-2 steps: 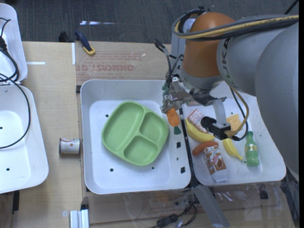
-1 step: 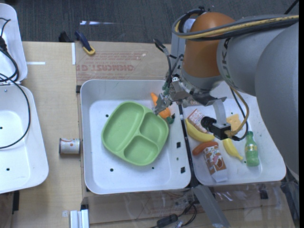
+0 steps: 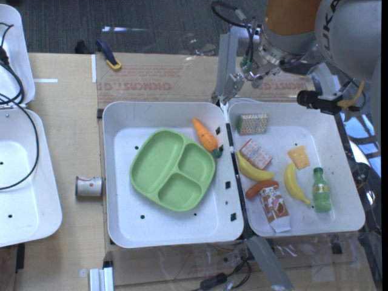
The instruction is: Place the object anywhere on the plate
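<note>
Your target, the green three-compartment plastic plate (image 3: 173,170), lies in the left white bin (image 3: 115,180), a little left of frame centre. The orange toy carrot (image 3: 205,135) rests just off the plate's upper right rim, touching or nearly touching it, close to the wall between the two bins.

The right white bin (image 3: 348,193) holds the other candidates: two yellow bananas (image 3: 253,169), a red sausage (image 3: 261,189), a small printed carton (image 3: 276,208), a green bottle (image 3: 321,190), a cheese-coloured wedge (image 3: 298,157), a pink-and-white snack pack (image 3: 256,154) and a green speckled block (image 3: 252,123).

The carrot looks like the easiest pick, since it needs only a short carry down and left. Come straight down on its thick orange body, away from the bin wall, and release over any compartment.

The grey arm enters from the upper right, its orange band at the top edge. The pincer (image 3: 233,88) hangs above the dividing wall at the top of the bins, over the carrot's end of the left bin. I cannot tell how it is set; nothing shows in it.
</note>
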Controlling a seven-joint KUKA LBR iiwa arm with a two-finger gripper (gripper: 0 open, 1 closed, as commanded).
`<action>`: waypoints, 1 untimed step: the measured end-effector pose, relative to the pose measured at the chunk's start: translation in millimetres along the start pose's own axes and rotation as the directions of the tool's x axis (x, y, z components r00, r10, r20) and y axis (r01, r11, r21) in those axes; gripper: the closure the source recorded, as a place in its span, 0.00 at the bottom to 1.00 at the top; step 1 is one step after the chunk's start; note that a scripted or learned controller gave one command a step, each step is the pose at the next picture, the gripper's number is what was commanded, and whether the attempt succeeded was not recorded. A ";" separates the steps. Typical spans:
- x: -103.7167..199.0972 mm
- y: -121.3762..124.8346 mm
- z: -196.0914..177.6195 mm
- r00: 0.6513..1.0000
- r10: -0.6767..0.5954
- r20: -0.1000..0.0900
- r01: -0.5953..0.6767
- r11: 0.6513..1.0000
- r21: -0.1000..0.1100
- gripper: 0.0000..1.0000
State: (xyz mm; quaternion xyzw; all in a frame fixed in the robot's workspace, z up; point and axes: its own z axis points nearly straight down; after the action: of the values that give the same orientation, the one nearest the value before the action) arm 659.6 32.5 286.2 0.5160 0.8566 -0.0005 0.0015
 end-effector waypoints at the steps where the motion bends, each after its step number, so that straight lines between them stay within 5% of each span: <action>1: 63.4 33.8 -133.5 0.966 0.259 -0.001 -0.259 0.966 0.002 0.00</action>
State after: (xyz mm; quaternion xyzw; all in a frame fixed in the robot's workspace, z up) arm 659.5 104.6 419.6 0.6234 0.7819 -0.0010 0.0007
